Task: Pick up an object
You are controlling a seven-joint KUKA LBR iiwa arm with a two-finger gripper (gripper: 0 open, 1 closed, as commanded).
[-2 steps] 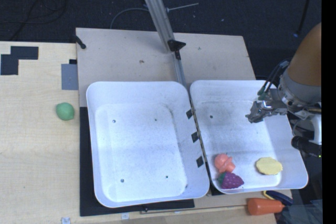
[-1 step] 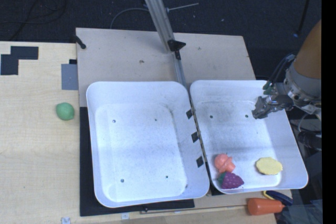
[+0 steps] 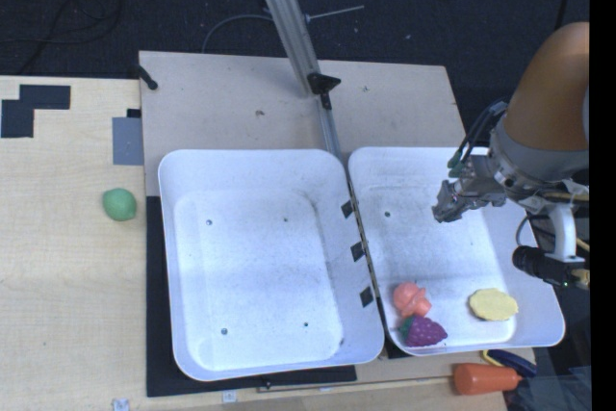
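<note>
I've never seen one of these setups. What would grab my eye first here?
Probably the grey arm with its orange band reaching in from the right, its gripper hanging over the right bin. Next, the bright toys along that bin's near edge: an orange-pink piece, purple grapes and a yellow piece.

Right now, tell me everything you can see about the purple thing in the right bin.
The purple thing looks like a small plastic toy bunch of grapes, bumpy and glossy, with a bit of green at its left end. It lies on the floor of the right bin, near the front wall. An orange-pink toy sits just behind it, seemingly touching. The gripper is well away.
</note>
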